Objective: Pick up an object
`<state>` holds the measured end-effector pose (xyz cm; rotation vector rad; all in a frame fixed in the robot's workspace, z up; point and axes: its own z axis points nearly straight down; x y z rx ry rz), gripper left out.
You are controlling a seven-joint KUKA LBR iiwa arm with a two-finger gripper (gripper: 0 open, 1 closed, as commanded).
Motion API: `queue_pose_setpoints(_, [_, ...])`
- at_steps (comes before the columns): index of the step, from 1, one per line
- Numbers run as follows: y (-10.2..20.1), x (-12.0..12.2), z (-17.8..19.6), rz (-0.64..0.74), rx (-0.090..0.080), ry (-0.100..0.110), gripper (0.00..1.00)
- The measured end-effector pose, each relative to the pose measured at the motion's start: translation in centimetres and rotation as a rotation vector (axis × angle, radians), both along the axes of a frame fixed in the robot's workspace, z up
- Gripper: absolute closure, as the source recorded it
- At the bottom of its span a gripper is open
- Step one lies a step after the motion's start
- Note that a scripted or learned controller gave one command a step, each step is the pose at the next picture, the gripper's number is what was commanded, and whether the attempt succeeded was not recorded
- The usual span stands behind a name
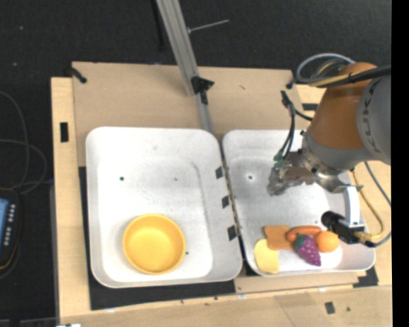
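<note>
Crowding the right bin's (259, 157) near edge, a yellow fruit (266, 257), orange wedge (277, 236), purple grapes (308, 249) and orange ball (328, 241) lie touching, so you risk a glancing grab. Farther back, the claw (281, 181) hovers over bare floor; you cannot tell its spread.

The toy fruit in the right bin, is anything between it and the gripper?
Nothing visible. The gripper hangs over bare floor of the right bin; the toy fruit sits clustered at the bin's near edge, with open white floor between them.
</note>
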<state>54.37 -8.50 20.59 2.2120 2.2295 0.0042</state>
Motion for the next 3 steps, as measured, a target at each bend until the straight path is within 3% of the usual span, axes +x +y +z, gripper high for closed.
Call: queue_pose_setpoints(3, [13.9, 8.6, 3.3, -0.001, 0.000, -0.001, 1.00])
